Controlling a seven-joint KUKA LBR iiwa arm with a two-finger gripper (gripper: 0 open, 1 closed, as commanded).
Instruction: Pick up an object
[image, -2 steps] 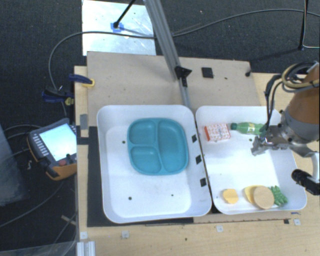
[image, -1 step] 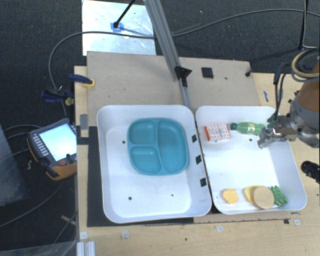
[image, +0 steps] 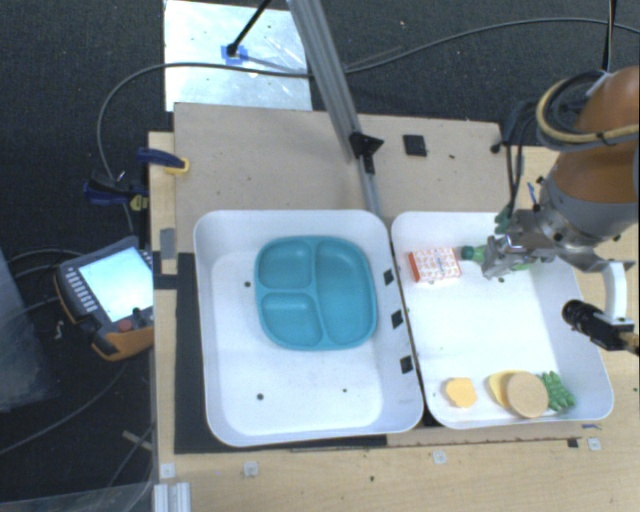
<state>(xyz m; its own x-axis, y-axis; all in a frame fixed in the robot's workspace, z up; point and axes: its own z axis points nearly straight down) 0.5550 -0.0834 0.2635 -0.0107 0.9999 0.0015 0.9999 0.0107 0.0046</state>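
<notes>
A small flat packet (image: 433, 265), white with a red-orange printed pattern, lies in the right bin (image: 480, 330) near its far left corner, turned slightly askew. Along the near edge of the same bin sit a small yellow-orange piece (image: 460, 393), a round tan disc (image: 524, 393) with a yellow piece (image: 497, 386) touching its left side, and a green leafy piece (image: 558, 392) touching the disc's right side, toward the near right corner.

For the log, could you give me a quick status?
Gripper low in right bin, nothing visibly held. Red-patterned box just beside it. Nothing between them.
</notes>
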